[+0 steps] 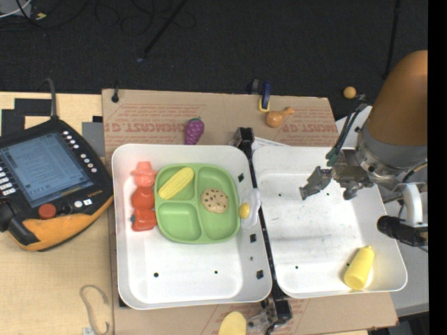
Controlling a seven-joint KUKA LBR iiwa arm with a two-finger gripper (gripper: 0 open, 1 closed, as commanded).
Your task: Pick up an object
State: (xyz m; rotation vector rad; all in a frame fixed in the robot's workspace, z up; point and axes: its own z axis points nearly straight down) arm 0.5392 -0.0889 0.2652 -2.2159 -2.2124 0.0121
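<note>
My gripper [330, 189] hovers over the upper middle of the right bin [314, 285], open, with nothing between its fingers. A yellow toy [359, 267] lies in that bin's near right corner, well below and to the right of the gripper. The left bin [181, 285] holds a green divided plate [183, 223] with a corn cob [174, 182] and a cookie [214, 200] on it. A red and orange toy figure [143, 197] lies to the left of the plate. A small yellow piece [244, 211] sits by the plate's right edge.
Purple grapes [194, 130] and an orange gourd [278, 116] lie on the cardboard behind the bins. Another yellow toy [232, 322] sits in front of them. A control pendant [49, 180] rests on the bench at the left.
</note>
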